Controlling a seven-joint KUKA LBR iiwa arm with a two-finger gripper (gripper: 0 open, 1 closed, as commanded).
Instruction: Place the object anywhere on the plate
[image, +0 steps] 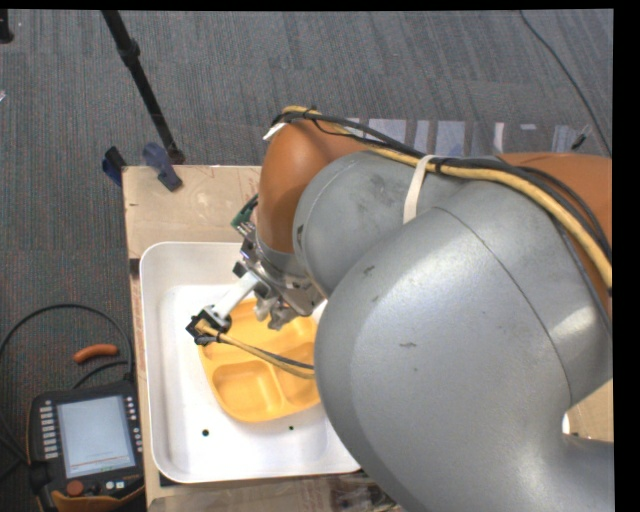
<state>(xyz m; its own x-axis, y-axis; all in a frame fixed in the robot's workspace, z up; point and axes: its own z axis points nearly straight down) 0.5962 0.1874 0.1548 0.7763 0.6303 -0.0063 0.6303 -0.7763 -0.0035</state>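
In the camera view, you are looking down on a shallow white plastic bin (165, 400) sitting on the pale wooden bench (190, 195). A yellow moulded plastic plate with divided compartments (255, 390) is lying flat on the bin's floor, towards its right side. The bulky grey arm with the orange band (450, 300) is reaching in from the right and covering the plate's right part.

The metal gripper (274, 312) is hanging over the plate's upper compartment, either just above it or touching it; you cannot tell which. You also cannot tell how far the gripper is standing open or whether it is holding anything, because the wrist is blocking that spot. For the same reason you cannot tell where the object is. If it is being carried, it is sitting under the wrist, over the plate.

You are therefore judging its handling almost blind. Anything hiding that completely is probably small and light, so it should need only a gentle grip across its narrowest part, near its middle. The plate is looking stiff, smooth and light. It is likely to skate on the slick bin floor if you are pressing or dragging against it. Its raised dividers could tip a piece that is landing on them.
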